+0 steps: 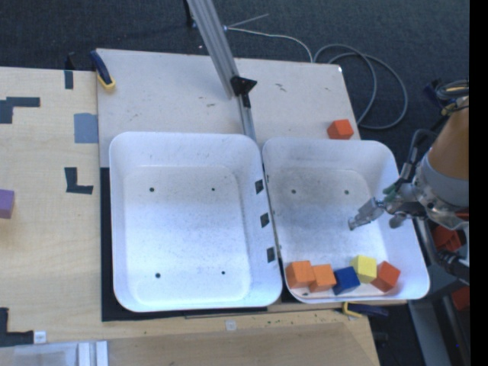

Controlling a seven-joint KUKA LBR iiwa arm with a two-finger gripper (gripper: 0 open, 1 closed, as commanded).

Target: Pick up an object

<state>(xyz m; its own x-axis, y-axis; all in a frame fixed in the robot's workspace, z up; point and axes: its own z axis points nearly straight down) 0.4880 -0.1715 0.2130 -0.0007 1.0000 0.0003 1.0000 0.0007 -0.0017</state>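
The table is pale wood and white board on a dark carpet floor, and it carries two shallow white bins side by side. The left bin has only small dark marks on its bottom. The right bin has five small blocks in a row along its near wall: an orange block, a second orange block touching it, a blue block, a yellow block and a red block in the corner. One more orange block lies on the table just behind the right bin, and a purple block is far away at the left edge. I reach in from the right, and my jaws are above the right side of the right bin, apart from the row of blocks. I cannot tell if my jaws are spread or pressed together, because they are small and grey against the white bin. I see no block between them, so I judge that nothing is picked up yet. In my opinion, the task is at its start: I must choose a block, come down over it, grip and lift. The yellow and red blocks are nearest to me, but they sit close to the wall and to each other.
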